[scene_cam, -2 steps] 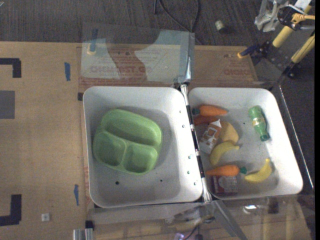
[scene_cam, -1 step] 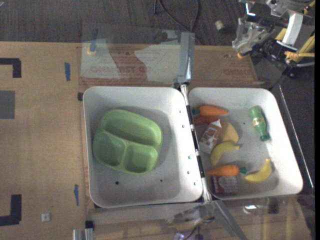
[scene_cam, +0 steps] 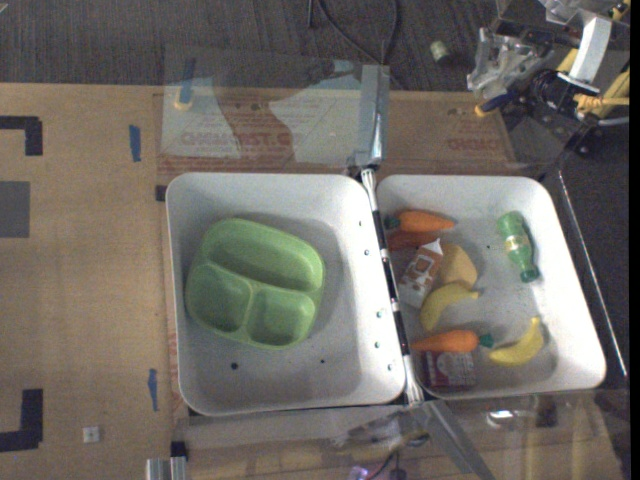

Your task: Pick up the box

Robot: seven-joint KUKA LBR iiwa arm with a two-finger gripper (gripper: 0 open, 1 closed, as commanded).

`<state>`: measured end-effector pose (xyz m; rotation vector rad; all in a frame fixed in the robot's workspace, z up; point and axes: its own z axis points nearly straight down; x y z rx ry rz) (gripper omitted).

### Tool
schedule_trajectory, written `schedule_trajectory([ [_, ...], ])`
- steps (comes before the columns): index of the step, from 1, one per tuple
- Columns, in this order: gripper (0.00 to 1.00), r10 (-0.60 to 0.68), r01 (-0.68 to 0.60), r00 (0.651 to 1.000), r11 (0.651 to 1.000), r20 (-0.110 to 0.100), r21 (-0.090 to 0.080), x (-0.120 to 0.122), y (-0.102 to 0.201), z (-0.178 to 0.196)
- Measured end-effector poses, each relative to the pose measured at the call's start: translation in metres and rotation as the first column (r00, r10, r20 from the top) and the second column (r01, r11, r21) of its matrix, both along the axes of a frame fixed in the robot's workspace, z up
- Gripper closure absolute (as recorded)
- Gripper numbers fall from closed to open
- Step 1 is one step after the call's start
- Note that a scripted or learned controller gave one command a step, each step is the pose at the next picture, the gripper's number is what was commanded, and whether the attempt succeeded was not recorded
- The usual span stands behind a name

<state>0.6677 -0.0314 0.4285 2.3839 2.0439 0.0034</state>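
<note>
A small white and orange box (scene_cam: 420,270) lies in the right bin (scene_cam: 570,268), near its left wall, just below a carrot (scene_cam: 421,222). A second, red and white box (scene_cam: 451,370) lies flat at that bin's front edge, under another carrot (scene_cam: 446,342). My gripper (scene_cam: 497,66) is up at the top right, beyond the bins' far edge and well away from both boxes, with nothing visibly in it.
The right bin also holds two yellow bananas (scene_cam: 447,302) (scene_cam: 521,345), a tan rounded item (scene_cam: 461,264) and a green bottle (scene_cam: 518,245). A green divided plate (scene_cam: 256,282) sits in the left bin (scene_cam: 200,368). A black cable (scene_cam: 352,8) loops on the floor behind.
</note>
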Motion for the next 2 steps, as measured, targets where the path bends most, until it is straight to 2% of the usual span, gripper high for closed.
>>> schedule_trajectory([
  [2, 1.0, 0.001, -0.001, 1.0, 1.0, 0.008, 0.001, 0.002, 0.0, 0.022],
])
